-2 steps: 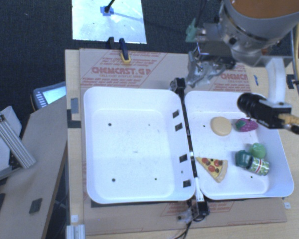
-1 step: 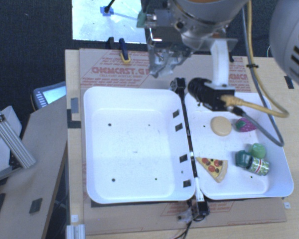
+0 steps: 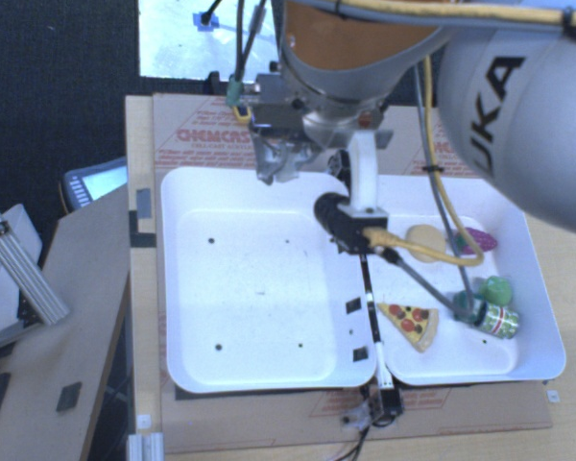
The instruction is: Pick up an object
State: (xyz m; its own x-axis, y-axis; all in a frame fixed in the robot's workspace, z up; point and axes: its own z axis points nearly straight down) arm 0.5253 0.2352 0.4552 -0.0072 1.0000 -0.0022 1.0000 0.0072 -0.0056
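I take the pizza slice [image 3: 410, 323] as my mark, because it is the easiest thing to find. It is a small toy and it lies flat in the right bin [image 3: 461, 355], near the wall this bin shares with the left bin [image 3: 259, 296]. Its pointed end turns toward that wall and its crust turns toward the near rim.

The gripper [image 3: 283, 161] hangs well apart from the pizza slice, far behind it and to its left, above the far rim of the left bin. From where I stand I cannot tell if the claw is released or clenched, since the thick grey arm [image 3: 518, 94] with its orange band covers much of it from above.

All the things to pick are in the right bin with the pizza slice. To the right of the slice, near it, a green can [image 3: 497, 322] lies on its side. Just behind the can, further from the slice, sits a small green ball [image 3: 499, 288]; whether the two touch I cannot say. Behind the slice, toward the far rim, lies a flat tan oval piece [image 3: 424, 240]. A small purple piece [image 3: 482, 240] is just beside the oval, on the side away from the slice.

A cardboard sheet [image 3: 202, 133] with red print lies under both bins.
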